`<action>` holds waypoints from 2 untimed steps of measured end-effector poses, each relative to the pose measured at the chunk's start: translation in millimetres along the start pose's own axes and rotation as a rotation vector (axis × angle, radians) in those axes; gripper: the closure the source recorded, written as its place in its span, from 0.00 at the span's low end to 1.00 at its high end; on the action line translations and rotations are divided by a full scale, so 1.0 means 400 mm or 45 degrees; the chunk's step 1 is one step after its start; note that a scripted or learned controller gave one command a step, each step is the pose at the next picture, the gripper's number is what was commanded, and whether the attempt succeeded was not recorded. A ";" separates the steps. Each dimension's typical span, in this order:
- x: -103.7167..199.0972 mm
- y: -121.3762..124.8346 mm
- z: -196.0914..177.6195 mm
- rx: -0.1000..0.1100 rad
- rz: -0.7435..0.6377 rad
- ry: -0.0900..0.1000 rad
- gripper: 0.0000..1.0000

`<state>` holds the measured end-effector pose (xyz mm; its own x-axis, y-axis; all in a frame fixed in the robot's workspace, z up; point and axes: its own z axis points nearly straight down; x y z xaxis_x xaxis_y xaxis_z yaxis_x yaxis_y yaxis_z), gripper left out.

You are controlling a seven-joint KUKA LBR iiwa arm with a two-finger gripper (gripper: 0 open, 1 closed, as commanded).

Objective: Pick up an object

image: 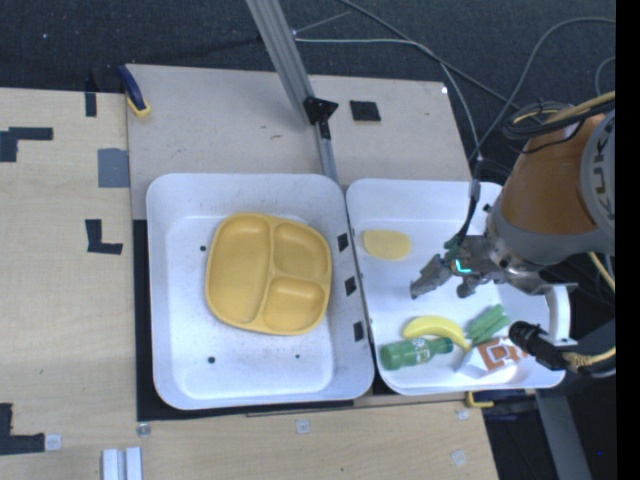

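The right bin holds a pale yellow flat disc near its upper left, a yellow banana, a green bottle lying on its side, a green leafy piece and an orange-and-white packet along its lower part. My gripper hangs over the middle of this bin, above the banana and to the right of the disc. Its two dark fingers are spread apart with nothing between them.
The left bin carries a yellow divided plate. A grey metal post slants down to the seam between the bins. The arm's orange and grey body overhangs the right bin's right side. Cables run across the dark floor at top.
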<state>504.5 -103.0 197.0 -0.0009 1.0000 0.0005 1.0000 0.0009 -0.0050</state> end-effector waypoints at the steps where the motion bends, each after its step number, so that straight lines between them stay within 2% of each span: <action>1: 0.000 0.002 -0.002 -0.003 0.000 0.000 0.00; 2: -0.015 -0.018 0.120 0.000 0.002 0.000 0.00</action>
<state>496.9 -108.8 148.9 0.0004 1.0000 0.0006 1.0000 -0.0004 -0.0053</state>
